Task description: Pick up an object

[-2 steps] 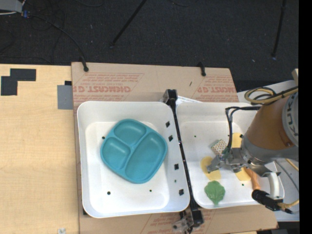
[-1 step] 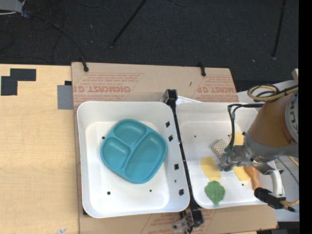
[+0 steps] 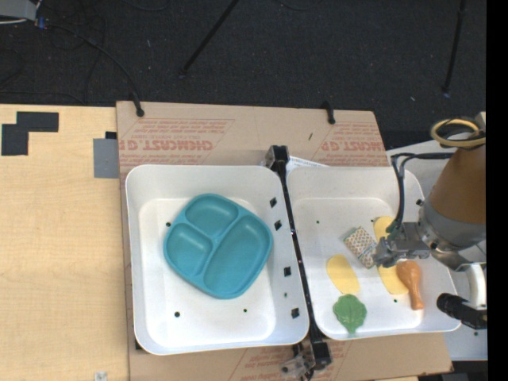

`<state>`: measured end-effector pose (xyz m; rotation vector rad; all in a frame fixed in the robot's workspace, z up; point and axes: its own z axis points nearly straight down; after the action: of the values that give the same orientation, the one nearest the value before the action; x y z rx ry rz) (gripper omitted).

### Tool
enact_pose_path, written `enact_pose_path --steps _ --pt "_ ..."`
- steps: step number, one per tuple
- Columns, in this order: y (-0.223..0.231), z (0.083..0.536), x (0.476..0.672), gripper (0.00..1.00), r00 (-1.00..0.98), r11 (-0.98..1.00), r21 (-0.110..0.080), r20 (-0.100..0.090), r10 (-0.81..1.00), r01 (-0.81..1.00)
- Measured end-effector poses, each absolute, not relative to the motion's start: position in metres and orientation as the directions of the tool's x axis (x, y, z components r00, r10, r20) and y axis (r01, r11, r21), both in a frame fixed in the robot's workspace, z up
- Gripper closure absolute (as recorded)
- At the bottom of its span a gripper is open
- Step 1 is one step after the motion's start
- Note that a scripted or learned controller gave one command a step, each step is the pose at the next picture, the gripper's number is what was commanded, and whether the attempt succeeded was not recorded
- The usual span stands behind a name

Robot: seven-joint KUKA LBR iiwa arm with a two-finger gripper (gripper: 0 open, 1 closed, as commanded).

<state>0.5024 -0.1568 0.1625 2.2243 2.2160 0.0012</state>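
Observation:
The right bin [image 3: 333,193] holds several small objects: a checkered grey block [image 3: 360,244], a pale yellow oval piece [image 3: 342,275], a green broccoli-like toy [image 3: 349,311], an orange drumstick-shaped toy [image 3: 411,281], a yellow piece [image 3: 391,279] under it and another yellow piece [image 3: 382,226] behind the wrist. My gripper [image 3: 387,254] is low in this bin, just right of the checkered block and above the yellow piece. The arm's grey wrist covers its fingers.
The left bin [image 3: 151,189] holds a teal divided plate [image 3: 218,245]. A black divider [image 3: 287,248] runs between the bins. The arm's body [image 3: 460,197] looms over the right bin's right rim. Cardboard lies under both bins.

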Motion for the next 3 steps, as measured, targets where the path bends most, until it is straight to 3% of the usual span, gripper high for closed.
enact_pose_path --steps 1,2,3 --pt "-0.147 0.216 0.507 1.00 -0.002 0.002 0.002 0.000 1.000 1.000" --pt "-0.148 0.227 0.507 1.00 -0.002 0.002 -0.001 0.000 1.000 1.000" --pt "-0.090 0.218 0.505 1.00 -0.005 0.005 -0.005 0.003 1.000 1.000"
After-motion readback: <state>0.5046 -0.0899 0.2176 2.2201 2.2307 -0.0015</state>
